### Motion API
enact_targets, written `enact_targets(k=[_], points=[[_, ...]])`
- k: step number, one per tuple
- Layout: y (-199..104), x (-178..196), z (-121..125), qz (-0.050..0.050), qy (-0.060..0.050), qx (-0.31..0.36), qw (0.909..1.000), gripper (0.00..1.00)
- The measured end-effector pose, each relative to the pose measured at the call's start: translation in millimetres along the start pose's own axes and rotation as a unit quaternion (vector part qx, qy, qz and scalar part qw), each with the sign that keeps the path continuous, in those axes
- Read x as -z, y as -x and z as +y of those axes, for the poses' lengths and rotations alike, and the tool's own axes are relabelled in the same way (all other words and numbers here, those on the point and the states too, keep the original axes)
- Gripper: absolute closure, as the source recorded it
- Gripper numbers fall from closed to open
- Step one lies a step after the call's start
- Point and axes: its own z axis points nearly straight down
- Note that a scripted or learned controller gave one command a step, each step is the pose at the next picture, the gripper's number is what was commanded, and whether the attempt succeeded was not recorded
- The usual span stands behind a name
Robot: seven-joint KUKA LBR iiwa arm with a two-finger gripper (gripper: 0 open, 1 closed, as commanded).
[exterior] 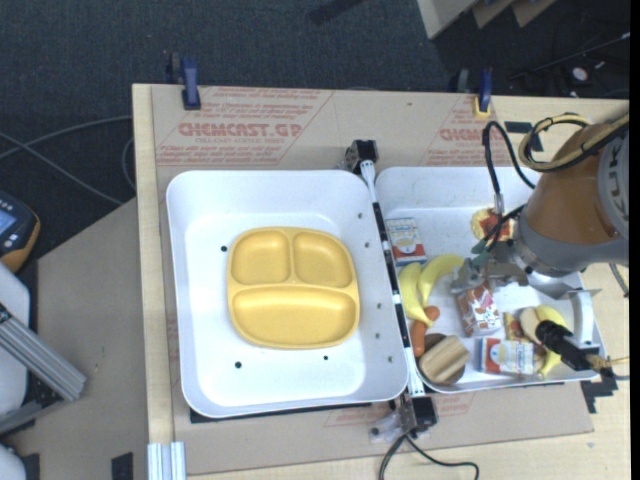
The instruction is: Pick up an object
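gripper [482,280] is down in the right bin [440,190] among the toy food, right by the banana [420,280]. can't tell its state. looks like 0 picked yet, grab and lift remain.

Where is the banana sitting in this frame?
The banana lies in the right bin, against its left wall beside the divider between the bins. It is just below a small carton and left of the gripper.

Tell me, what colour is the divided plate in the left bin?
The divided plate is plain yellow, with three compartments, seen clearly in the camera view.
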Motion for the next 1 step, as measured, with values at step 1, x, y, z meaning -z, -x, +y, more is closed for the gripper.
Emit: enact_targets(k=[1], points=[[-74.8,84.9,20.1,0.001,0.003,0.005,1.0,1.0]])
